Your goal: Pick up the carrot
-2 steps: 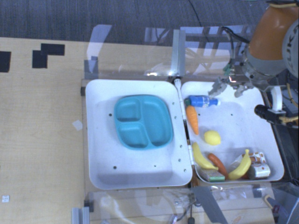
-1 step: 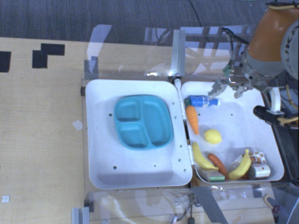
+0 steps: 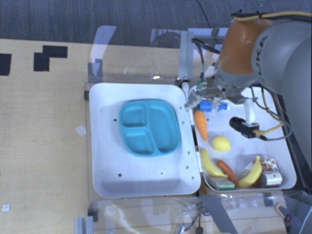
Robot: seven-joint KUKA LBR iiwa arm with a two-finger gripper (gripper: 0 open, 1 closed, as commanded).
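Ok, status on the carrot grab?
Gripper right above carrot, grip unclear. Carrot lies along right bin's left wall. Lemon close by, bananas further down.

Grey arm (image 3: 287, 52) w/ orange band (image 3: 241, 45), black cables.
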